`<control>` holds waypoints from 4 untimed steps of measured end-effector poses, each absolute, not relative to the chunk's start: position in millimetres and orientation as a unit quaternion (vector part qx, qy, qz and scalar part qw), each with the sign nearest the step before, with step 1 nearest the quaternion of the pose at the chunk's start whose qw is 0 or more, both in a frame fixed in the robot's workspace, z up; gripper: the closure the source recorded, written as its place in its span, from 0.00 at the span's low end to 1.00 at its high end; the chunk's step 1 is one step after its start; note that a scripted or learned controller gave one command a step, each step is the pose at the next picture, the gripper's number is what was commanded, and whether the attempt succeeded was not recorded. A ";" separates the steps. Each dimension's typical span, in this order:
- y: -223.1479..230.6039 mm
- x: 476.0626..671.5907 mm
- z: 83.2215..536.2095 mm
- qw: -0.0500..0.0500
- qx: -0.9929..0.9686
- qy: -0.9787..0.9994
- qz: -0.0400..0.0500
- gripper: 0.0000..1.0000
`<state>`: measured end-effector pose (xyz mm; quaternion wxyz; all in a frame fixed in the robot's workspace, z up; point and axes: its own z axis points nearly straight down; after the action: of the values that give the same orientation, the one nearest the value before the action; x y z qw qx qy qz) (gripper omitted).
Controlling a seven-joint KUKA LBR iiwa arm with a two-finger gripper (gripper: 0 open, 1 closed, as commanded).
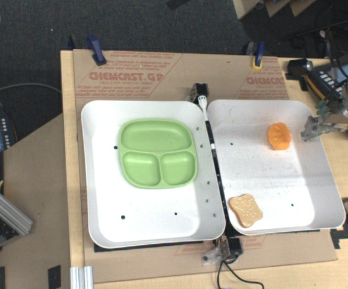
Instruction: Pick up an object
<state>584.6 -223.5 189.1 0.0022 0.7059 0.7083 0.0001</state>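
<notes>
The left bin [96, 179] carries a green divided tray [158, 152], set toward the far side, with bare white floor between it and the near rim. Right of that tray, across the seam where the bins meet, the right bin [318, 185] has a tan cracker-shaped piece [245, 209] touching its near-left rim. Farther right and farther back sits an orange block [279, 135], open floor all around it. The gripper [311, 128] hovers at the right rim beside the block, holding nothing; finger spread cannot be told.
</notes>
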 end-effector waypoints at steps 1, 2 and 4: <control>-223.7 581.9 192.6 0.001 0.707 0.707 0.000 0.00; -220.8 633.9 98.7 0.000 0.705 0.709 0.003 0.00; -217.3 665.3 96.1 -0.005 0.705 0.709 0.002 1.00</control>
<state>665.3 -217.3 96.1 -0.0053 0.7052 0.7090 0.0024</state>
